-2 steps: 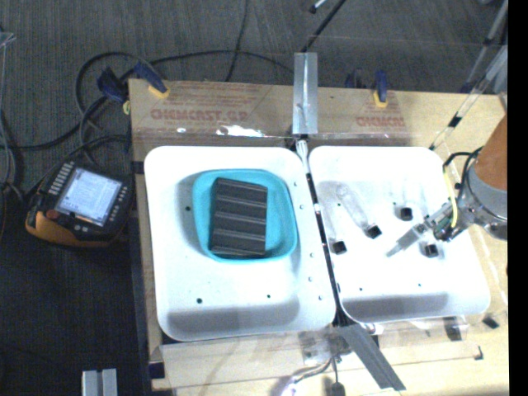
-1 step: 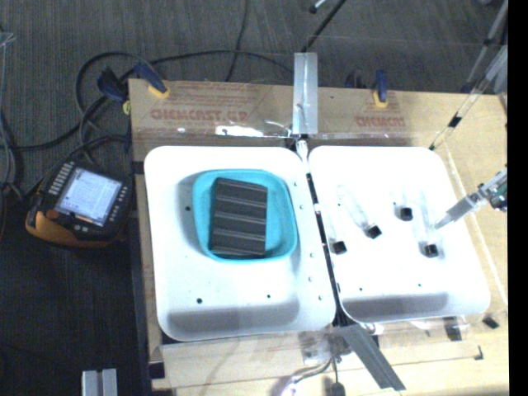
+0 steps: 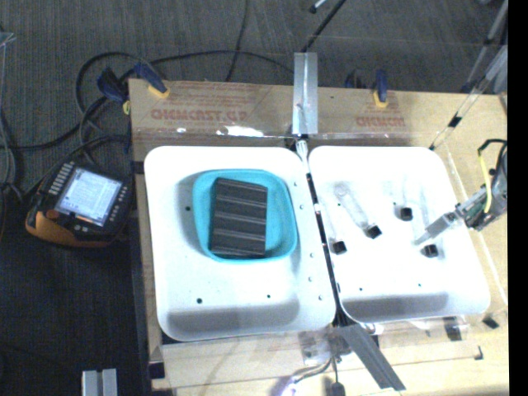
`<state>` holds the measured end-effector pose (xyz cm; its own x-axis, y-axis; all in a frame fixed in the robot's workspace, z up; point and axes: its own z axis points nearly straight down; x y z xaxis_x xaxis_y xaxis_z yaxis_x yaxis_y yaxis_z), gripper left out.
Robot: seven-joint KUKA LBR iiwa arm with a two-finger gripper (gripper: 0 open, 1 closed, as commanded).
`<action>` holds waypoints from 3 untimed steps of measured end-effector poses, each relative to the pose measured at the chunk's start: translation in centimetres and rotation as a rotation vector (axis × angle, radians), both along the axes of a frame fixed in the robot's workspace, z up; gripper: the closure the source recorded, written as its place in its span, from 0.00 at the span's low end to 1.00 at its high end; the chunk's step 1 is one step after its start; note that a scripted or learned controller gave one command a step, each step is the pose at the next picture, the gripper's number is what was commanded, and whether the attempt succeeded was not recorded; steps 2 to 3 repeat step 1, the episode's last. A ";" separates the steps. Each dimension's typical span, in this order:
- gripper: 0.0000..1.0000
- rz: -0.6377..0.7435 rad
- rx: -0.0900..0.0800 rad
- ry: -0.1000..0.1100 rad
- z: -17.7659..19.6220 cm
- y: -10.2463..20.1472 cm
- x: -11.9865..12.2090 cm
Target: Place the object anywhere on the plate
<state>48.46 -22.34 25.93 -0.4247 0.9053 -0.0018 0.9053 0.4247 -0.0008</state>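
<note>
Left bin (image 3: pixel 165 304): teal plate (image 3: pixel 285 221) sits mid-bin with bare white floor on all sides, most of it toward the near edge. The dark ridged block (image 3: pixel 239 217) lies flat on the plate, inside its rim. Right bin (image 3: pixel 396 291): small black pieces (image 3: pixel 372 231) are scattered across the middle, and the near half is open. The gripper (image 3: pixel 433 229) is low over the right bin's right side, just beside one black piece and well apart from the plate. Can't tell if it's spread or closed, and nothing visible in it.
</note>
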 end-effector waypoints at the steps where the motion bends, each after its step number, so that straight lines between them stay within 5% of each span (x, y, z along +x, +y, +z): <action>1: 0.00 0.000 0.000 0.000 0.0 0.0 0.0; 3: 0.00 0.000 0.000 0.000 0.0 0.0 0.0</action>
